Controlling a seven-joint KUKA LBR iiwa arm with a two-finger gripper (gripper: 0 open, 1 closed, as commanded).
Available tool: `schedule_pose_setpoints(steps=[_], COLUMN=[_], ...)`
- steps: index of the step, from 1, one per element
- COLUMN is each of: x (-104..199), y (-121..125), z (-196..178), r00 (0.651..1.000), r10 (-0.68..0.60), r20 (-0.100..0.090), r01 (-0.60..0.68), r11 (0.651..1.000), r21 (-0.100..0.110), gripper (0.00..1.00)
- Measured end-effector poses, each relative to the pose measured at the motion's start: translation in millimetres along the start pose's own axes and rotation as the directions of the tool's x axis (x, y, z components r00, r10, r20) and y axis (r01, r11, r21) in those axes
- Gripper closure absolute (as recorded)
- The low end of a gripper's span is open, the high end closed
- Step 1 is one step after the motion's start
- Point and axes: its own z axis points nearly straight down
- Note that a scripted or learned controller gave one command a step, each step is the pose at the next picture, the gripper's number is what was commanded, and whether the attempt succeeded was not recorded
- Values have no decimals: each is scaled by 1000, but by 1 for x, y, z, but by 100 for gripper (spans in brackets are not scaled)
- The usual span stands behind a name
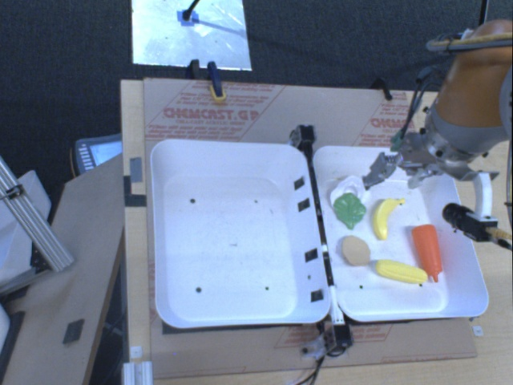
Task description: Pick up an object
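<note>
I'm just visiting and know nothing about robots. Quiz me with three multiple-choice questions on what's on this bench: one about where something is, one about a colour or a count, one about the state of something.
1. Which bin holds the toy foods?
A. The left bin
B. The right bin
C. Both bins

2. How many yellow items lie in that bin?
A. One
B. Two
C. Four

3. How does the orange carrot lie?
A. Flat on the bin floor, apart from the gripper
B. Lifted in the air
C. On the cardboard outside the bins

Answers:
1. B: the green vegetable, banana, carrot, tan round piece and long yellow piece all sit in the right bin.
2. B: the banana and the long yellow piece are the yellow ones.
3. A: the carrot rests on the bin floor, while the gripper hovers near the bin's far edge.
</note>
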Motion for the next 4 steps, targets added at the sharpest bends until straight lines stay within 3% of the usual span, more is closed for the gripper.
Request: schedule_pose_setpoints(steps=[1, 2, 3, 4], x=[-2, -3, 49, 74], y=[12, 15, 0, -11], z=[173, 154, 12, -115], r00=[1000, 1000, 1000, 1000], r10=[2, 2, -7, -5], r20=[1, 1, -1, -1], r01=[-2, -2, 7, 5], r11=[1000, 1000, 1000, 1000], r21=[2, -3, -12, -15], gripper=[0, 100, 100, 100])
